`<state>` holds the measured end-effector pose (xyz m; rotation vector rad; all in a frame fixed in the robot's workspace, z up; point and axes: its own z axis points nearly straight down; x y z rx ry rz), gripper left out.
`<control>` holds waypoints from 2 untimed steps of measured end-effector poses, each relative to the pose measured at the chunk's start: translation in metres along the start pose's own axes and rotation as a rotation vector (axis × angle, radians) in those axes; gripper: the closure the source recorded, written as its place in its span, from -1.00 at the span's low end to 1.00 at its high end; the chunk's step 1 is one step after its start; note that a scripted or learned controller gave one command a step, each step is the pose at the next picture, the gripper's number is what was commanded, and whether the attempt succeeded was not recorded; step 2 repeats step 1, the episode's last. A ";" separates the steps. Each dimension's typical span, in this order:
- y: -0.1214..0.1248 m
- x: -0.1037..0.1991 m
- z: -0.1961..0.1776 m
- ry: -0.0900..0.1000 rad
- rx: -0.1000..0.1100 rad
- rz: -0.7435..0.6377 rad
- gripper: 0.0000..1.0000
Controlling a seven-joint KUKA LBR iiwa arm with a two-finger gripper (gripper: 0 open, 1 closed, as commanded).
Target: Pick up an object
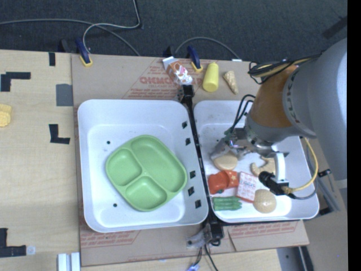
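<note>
Beige potato-shaped piece (226,162) just below hand (224,147), right bin (304,210)

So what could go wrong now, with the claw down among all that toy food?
The gripper sits low in the right bin, just above a pale, potato-like piece. That piece looks rounded and smooth, so it might slip out of a pinch. The red piece, the small red-and-white packet and the green bean-like piece crowd close, so a descent could nudge them or catch two together.
</note>
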<state>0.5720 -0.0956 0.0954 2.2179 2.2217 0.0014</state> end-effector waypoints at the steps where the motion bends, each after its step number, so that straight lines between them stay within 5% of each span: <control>1: -0.001 0.083 -0.089 0.002 0.002 -0.001 1.00; 2: -0.001 0.083 -0.089 0.002 0.002 -0.001 1.00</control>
